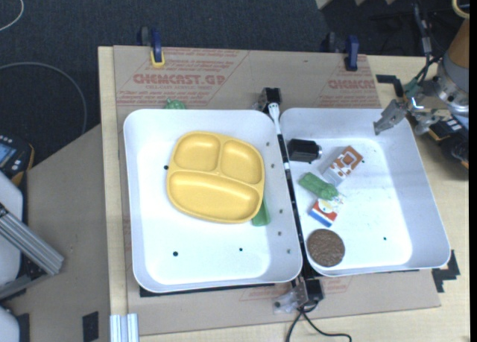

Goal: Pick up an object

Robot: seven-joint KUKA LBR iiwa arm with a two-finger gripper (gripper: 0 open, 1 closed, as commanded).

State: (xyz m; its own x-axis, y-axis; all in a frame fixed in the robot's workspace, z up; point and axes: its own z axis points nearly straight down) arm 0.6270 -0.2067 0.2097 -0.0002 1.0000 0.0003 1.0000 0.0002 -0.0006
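Dark carpet behind; a cardboard-topped bench with two white bins. In left bin: yellow divided plate, green bit at its edge. In right bin: black block, orange-white packet, green piece, red-white wrapper, brown disc. Gripper over far right rim, empty; open or closed, cannot tell.

right bin right half open, clutter left

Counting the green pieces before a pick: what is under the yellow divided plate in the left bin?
A green object pokes out from beneath the lower right edge of the yellow divided plate. The plate covers the rest of it, so its shape and anything else underneath cannot be seen.
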